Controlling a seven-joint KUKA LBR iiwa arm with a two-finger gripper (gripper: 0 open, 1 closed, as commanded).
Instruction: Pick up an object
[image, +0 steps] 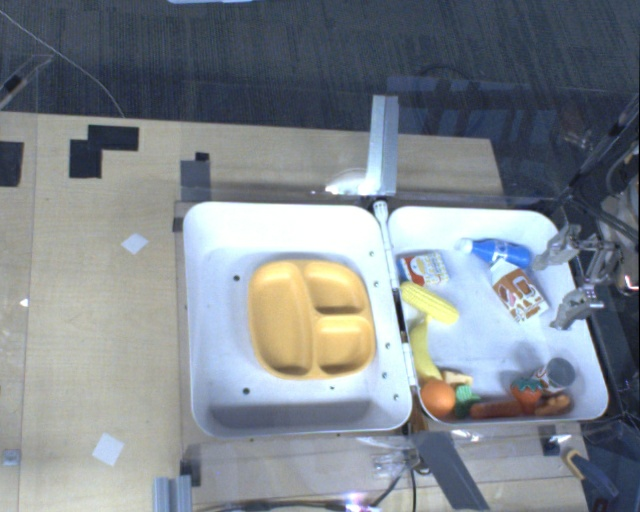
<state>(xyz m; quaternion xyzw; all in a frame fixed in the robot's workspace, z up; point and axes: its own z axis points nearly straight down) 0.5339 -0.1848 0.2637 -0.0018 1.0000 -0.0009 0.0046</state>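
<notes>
From my seat I look down on two white bins side by side; the left bin (205, 300) holds a yellow tray (308, 317) with three dips in it, lying flat near the middle. The right bin (520, 350) holds the small things I could pick. A blue and white bottle (497, 251) lies on its side near the far edge; just below it lies a brown and white packet (520, 294); a small red and white packet (426, 268) sits close to the wall between the bins. A yellow corn cob (429, 302) lies slanted under that packet, and a yellow banana (423, 350) runs down from it along the same wall; an orange (437, 398) sits at the banana's near end. Along the near edge lie a brown sausage shape (500, 407) and a jumble of small toys (535, 388) that I cannot name.

The gripper (577, 275) is at the right rim of the right bin; its two metal fingers (555, 247) stand apart, and nothing is between them; it is near the bottle and the brown packet but touches neither.
</notes>
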